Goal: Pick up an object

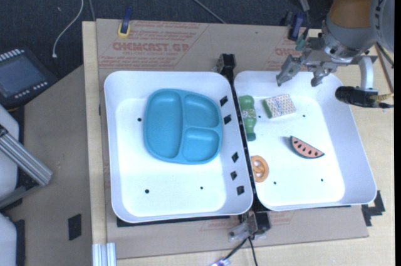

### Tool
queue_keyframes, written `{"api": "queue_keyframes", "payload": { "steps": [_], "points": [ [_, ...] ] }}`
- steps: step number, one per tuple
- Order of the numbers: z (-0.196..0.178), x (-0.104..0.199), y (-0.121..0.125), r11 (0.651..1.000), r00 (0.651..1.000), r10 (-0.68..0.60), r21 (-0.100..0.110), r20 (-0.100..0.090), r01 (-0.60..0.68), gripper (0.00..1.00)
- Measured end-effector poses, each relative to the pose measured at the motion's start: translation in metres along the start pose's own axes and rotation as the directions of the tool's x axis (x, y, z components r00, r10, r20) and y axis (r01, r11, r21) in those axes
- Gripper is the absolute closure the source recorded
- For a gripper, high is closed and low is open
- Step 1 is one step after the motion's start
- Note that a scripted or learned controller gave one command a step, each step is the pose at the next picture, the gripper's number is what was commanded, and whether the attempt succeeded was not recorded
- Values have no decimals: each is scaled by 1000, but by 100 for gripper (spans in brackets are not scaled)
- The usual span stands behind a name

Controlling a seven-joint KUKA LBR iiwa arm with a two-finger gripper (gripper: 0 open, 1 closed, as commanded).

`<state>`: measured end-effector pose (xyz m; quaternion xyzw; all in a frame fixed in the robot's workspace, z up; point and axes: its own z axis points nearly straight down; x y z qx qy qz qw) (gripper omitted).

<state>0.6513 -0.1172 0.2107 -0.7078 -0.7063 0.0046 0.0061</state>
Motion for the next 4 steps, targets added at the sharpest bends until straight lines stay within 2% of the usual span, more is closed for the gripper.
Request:
{"api": "queue_keyframes", "payload": {
  "steps": [1, 2, 3, 4],
  "points": [
    [-8, 0, 3, 1000, 1000, -2, -14, 2, 2, 0],
    [53, -3, 7, 1000, 1000, -2, -8, 1, 2, 0],
    [98, -2, 0, 1000, 1000, -2, -8, 0, 2, 0],
    [122, -2, 2, 1000, 1000, -3, -17, 4, 3, 0]
  ]
}}
